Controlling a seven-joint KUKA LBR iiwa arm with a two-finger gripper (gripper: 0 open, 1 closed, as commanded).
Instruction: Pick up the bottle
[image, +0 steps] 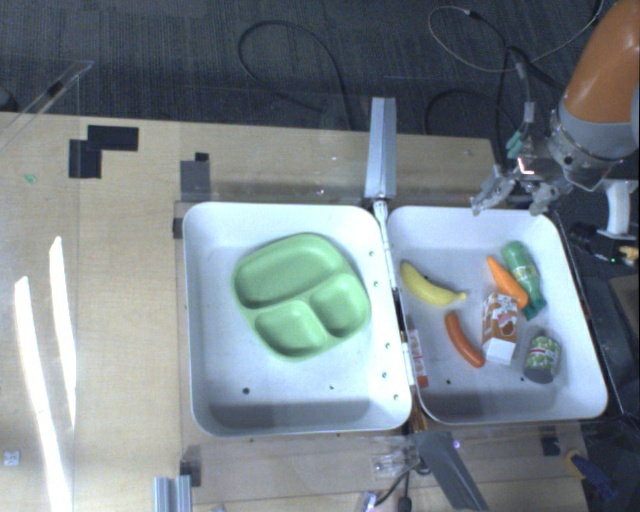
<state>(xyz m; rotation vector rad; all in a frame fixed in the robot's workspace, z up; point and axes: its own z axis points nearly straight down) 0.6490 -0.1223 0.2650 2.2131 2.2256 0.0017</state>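
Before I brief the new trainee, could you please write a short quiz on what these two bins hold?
1. True or false: the green tray lies in the right bin.
2. Which thing lies nearest the bottle? A) banana B) carrot C) can
3. Fill in: the gripper hovers over the right bin's ___ rim.

Key: 1 false, it lies in the left bin; 2 B, the carrot lies against the bottle; 3 far.
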